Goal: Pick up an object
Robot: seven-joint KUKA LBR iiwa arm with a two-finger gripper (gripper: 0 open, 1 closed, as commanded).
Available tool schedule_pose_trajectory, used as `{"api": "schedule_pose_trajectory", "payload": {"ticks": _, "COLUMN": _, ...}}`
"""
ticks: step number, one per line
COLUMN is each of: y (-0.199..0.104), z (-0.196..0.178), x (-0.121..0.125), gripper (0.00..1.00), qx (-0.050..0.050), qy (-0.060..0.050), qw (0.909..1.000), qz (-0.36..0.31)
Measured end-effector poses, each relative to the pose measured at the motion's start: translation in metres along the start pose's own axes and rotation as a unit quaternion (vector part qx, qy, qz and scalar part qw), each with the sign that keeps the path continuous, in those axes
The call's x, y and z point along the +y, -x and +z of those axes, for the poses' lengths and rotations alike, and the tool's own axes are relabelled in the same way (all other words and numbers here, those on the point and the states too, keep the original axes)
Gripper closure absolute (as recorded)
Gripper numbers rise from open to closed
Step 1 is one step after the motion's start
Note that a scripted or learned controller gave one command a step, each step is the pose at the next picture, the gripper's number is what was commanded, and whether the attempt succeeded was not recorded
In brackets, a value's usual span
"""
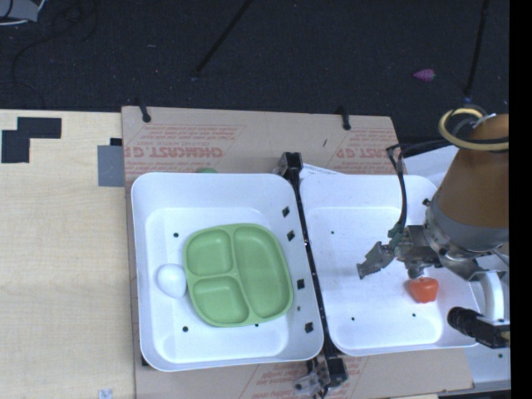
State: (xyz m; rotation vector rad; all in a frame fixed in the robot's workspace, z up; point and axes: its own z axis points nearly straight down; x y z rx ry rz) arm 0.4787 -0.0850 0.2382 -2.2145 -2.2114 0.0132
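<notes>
From my remote seat: the worktop [58, 248] is pale wood with a sheet of cardboard [249, 144] under both bins, probably there so the bins sit on something flat and don't slide.

The left bin [154, 198] has a green divided plate [237, 274] lying flat across most of its floor, and a small white ball [172, 280] touches the plate's left edge, tucked between the plate and the bin wall. The right bin [349, 194] is where the action is.

The arm [478, 189] comes in from the right with its orange band up top, leaning over the right bin's right half. The end effector [384, 258] hangs low over the bin floor, dark parts pointing left. I honestly can't tell if it's open or closed from this angle, and nothing is visibly caught in it.

The likely target is the little red-orange object [423, 289], sitting on the bin floor just beside the end effector, toward the lower right, partly under the wrist. My guess is the grasp hasn't landed, since the object looks to be resting on the floor.
</notes>
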Motion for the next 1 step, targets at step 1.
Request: {"api": "schedule_pose_trajectory", "payload": {"ticks": 1, "y": 0.0003, "z": -0.0048, "x": 0.0018, "gripper": 0.00, "qx": -0.001, "qy": 0.005, "qw": 1.0000, "qz": -0.001}}
